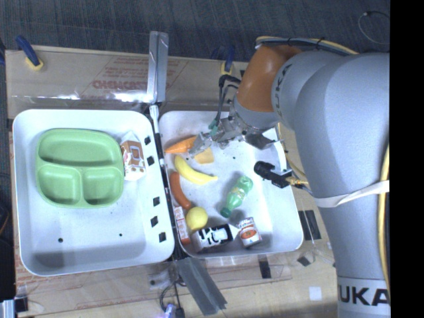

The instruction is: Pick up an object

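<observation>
Grey arm [344, 144] poises its tool [211, 138] by the banana [192, 171].

Right bin [286, 197] crowded — banana [192, 171], bottle [236, 194] (centre); left bin's [79, 234] near floor open.

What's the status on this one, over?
End effector low in right bin, over cheese wedge. Grip unconfirmed. Banana and carrot crowd close.

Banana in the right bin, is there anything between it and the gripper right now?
Nothing visible does. The gripper hangs just above the banana, beside an orange wedge and the carrot; the gap between them looks open.
</observation>
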{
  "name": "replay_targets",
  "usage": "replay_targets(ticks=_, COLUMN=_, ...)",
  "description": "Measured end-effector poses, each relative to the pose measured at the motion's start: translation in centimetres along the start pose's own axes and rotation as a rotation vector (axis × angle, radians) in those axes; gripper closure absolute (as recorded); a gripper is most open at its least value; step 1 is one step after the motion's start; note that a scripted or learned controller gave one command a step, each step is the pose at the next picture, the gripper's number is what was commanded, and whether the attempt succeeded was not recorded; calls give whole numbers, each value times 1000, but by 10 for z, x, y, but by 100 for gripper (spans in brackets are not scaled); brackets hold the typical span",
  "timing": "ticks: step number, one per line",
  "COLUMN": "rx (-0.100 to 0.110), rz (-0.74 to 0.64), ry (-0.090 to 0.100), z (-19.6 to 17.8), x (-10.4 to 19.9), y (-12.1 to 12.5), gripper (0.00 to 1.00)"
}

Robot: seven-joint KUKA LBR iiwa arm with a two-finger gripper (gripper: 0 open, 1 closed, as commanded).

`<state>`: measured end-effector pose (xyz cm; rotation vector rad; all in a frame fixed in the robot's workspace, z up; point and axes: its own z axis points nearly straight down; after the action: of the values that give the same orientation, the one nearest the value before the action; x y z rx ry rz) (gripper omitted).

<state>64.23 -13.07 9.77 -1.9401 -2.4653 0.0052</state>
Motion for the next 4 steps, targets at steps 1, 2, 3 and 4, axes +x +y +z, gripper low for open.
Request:
replay_targets(ticks=1, rx=3, rz=-3, ry=1, z=-8, x=0, y=0, gripper=100)
replay_targets(ticks=2, rx=3, rz=-3, ry=1, z=-8, x=1, y=0, gripper=0)
replay_targets(ticks=3, rx=0, rz=-198, ry=1, z=-78, x=20, y=-32, gripper=0)
replay_targets(ticks=4, rx=-13, rz=-248, ry=-2, z=0, x=3, y=-56, gripper=0)
